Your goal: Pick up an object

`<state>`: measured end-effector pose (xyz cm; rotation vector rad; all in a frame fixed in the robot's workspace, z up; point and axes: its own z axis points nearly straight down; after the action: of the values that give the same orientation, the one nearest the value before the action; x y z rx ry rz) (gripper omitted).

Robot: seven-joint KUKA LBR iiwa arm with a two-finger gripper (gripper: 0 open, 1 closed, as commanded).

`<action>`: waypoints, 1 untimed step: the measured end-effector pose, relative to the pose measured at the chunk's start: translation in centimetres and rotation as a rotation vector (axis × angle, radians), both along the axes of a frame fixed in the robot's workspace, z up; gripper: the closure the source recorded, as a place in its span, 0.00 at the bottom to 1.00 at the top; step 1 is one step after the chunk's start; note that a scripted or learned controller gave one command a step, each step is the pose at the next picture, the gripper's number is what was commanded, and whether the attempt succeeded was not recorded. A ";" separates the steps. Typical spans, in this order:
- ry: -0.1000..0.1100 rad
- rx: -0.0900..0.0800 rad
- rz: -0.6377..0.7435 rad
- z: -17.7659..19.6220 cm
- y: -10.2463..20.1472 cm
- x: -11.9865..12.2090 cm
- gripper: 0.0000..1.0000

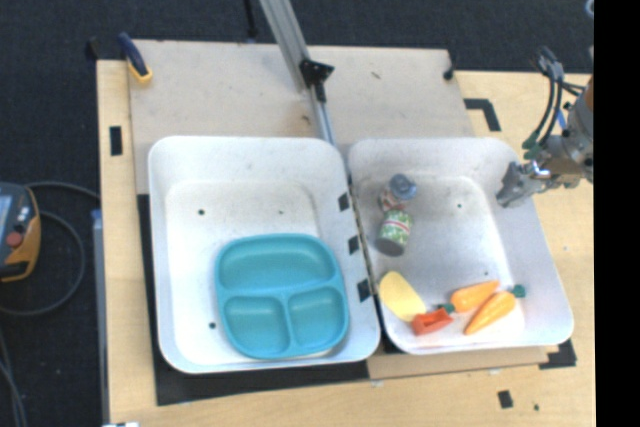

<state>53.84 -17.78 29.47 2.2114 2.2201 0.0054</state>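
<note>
The right white bin (520,255) holds a small bottle (396,218) with a grey cap and green label lying near its left wall. Near the bin's front lie a yellow piece (401,294), a small red piece (432,321) and two orange carrots (487,305). My gripper (518,183) hangs at the bin's upper right edge, well apart from all these objects. I see nothing between its fingers.
The left white bin (180,185) contains a teal divided tray (282,295). A grey metal pole (275,0) slants from the top down to the gap between the bins. Cables (552,105) trail above the gripper at the right.
</note>
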 end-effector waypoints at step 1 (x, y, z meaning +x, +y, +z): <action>0.008 0.004 0.003 -1.7 4.8 2.1 1.00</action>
<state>55.96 -12.96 27.75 2.2139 2.2291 0.0007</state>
